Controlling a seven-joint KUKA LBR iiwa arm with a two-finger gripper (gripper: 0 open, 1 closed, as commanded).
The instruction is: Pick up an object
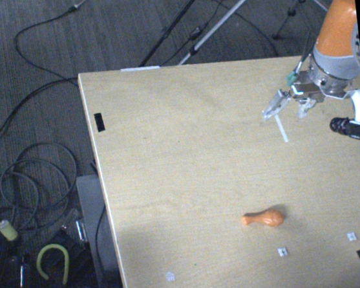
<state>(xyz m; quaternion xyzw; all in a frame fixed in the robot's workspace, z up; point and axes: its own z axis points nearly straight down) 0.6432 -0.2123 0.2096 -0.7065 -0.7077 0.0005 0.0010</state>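
Camera view. The bench top is a bare tan board; the floor beyond its left edge carries coiled black cables and a green U-shaped item.

The arm, orange-banded above the wrist, reaches in at the upper right corner of the bench. Its gripper hangs over that corner with the two fingers spread well apart, one finger angled out to the left. Nothing sits between them. A thin white stick lies just below the fingers; whether it touches them cannot be told.

The one loose object, an orange pear-shaped piece with a narrow neck pointing left, lies flat on the bench, well apart from the gripper and below it, toward the near edge. Small white markers sit just beyond the orange piece, nearer that edge.
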